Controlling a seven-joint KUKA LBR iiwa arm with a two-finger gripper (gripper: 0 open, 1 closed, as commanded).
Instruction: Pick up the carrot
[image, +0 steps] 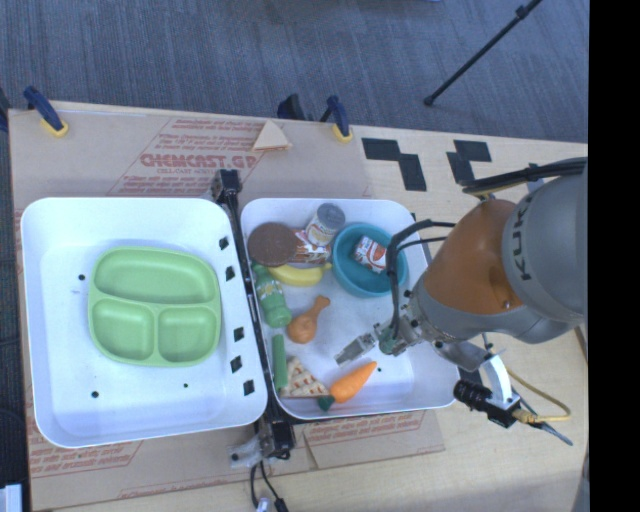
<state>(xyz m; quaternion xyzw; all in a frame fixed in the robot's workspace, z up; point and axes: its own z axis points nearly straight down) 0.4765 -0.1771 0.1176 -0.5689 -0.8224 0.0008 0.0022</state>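
So the carrot (353, 382) is lying on its side down at the near edge of the right bin (432, 392), green top pointing left, orange tip aimed up and right. It's touching or almost touching a waffle slice (300, 380) on its left. That's probably just how the pile settled.

The gripper (362, 347) is just above the carrot, reaching in from the right with the arm (490, 270) hunched over the bin's right side. Honestly can't tell if the fingers are wide or pinched; it's a blurry grey lump from this angle. Nothing visibly between them, so I'd say the carrot is not picked up yet. My guess is it's lining up for a drop onto the carrot, and since the carrot sits diagonal, the wrist needs to close across the thin way.

Further up: a drumstick (309, 320), a green bottle (270, 297) along the left wall, a banana (298, 273), then a blue bowl (362, 262) with a packet in it, a brown disc (272, 243) and a small can (324, 224) at the back.

Left bin (50, 330) just has a green tray (155, 305), well apart from everything.
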